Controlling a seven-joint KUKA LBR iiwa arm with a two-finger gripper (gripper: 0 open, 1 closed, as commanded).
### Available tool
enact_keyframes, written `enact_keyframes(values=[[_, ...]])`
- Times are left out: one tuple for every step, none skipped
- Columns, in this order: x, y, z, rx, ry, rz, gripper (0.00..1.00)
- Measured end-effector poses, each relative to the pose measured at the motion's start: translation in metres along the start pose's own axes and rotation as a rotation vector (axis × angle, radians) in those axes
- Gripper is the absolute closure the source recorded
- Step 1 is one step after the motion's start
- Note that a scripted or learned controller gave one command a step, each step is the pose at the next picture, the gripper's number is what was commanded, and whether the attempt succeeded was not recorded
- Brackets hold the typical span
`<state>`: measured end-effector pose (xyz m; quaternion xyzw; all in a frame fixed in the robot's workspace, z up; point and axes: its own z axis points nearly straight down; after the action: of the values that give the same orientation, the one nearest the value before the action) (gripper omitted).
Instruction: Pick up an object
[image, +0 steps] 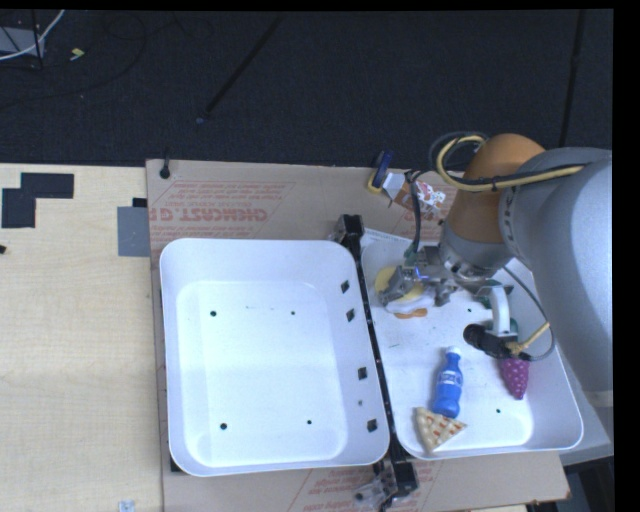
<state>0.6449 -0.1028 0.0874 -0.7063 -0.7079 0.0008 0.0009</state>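
My gripper (423, 281) is low in the back left part of the right bin (560, 435), reaching in from the right. It hangs right over a yellow object (392, 286) and partly hides it. A small orange piece (410, 313) lies just in front of the gripper. Nearer the front stands a blue bottle (449, 383), tilted slightly. A pizza-slice toy (438, 428) rests at the front edge, and a purple bunch of grapes (515, 376) lies on the right.
The left bin (175, 300) sits beside the right one, with a black divider (362, 330) between them. The grey arm (560, 250) covers the right bin's back right corner. Cardboard (250, 205) lies under both bins.
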Motion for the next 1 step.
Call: enact_keyframes(values=[[0.0225, -0.0017, 0.0002, 0.002, 0.0, 0.001, 0.0]])
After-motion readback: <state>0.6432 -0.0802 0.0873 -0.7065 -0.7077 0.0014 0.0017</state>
